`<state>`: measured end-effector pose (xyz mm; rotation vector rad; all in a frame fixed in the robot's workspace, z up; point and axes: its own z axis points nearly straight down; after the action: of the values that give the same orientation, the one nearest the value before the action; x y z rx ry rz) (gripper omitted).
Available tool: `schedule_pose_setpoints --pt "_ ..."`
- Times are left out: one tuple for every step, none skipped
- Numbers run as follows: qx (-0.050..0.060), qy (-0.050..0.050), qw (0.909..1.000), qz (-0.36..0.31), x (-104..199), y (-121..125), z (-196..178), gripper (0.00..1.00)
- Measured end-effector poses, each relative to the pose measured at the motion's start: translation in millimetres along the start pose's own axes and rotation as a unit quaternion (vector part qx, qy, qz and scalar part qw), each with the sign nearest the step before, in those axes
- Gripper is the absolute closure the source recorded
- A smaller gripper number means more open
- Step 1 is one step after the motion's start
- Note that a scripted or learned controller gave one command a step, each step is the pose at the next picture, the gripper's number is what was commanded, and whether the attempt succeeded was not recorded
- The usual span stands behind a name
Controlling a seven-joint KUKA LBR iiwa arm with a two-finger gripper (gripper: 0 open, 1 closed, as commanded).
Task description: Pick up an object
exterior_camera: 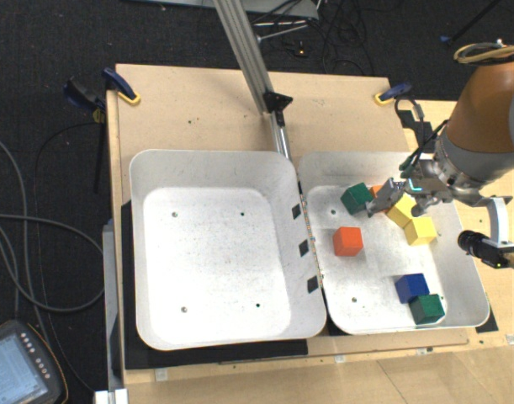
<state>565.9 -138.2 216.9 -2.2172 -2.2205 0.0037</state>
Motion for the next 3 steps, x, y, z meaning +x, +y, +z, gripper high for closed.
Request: schedule_pose_setpoints --pt "-0.002 0.0 1.0 0.001 0 1 -2 0.0" --pt "0.0 0.0 1.0 0.001 0 0 41 0.0" --pt "0.0 0.0 1.0 0.001 0 1 84 0.0"
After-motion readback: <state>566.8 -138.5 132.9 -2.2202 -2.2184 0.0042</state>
